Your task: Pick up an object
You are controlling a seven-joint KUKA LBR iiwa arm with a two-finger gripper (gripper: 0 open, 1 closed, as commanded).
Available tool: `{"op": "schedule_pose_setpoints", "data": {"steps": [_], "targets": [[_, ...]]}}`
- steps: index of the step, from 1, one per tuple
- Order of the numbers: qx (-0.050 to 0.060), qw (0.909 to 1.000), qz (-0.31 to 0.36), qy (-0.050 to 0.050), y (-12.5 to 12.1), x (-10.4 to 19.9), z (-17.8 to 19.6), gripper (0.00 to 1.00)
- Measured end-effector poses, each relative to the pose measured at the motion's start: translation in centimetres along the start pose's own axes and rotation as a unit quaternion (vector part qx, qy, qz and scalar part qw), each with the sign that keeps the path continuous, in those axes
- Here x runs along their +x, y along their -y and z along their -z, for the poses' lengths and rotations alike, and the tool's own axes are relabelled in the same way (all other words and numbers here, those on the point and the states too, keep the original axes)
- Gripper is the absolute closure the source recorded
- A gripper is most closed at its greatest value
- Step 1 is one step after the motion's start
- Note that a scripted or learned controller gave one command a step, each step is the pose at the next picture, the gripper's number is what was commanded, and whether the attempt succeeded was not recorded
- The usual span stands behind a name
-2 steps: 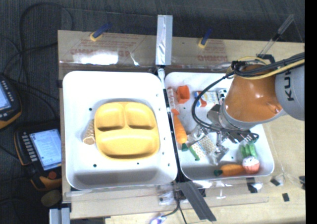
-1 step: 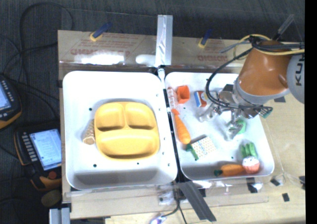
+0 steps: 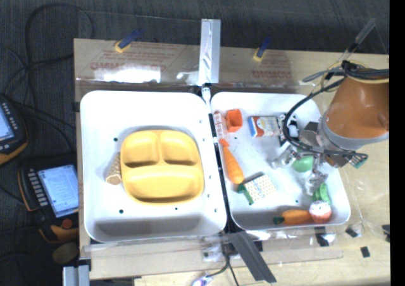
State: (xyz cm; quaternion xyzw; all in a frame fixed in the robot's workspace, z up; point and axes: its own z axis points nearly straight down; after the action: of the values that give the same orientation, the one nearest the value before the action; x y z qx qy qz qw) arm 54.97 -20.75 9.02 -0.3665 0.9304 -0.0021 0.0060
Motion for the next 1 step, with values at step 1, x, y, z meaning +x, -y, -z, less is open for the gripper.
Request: {"op": "schedule_pose_setpoints", "data": {"steps": [1], "targets": [[-0.001, 0.9982, 0.06, 0.001, -2.05, -8.75, -0.09, 0.0]]}}
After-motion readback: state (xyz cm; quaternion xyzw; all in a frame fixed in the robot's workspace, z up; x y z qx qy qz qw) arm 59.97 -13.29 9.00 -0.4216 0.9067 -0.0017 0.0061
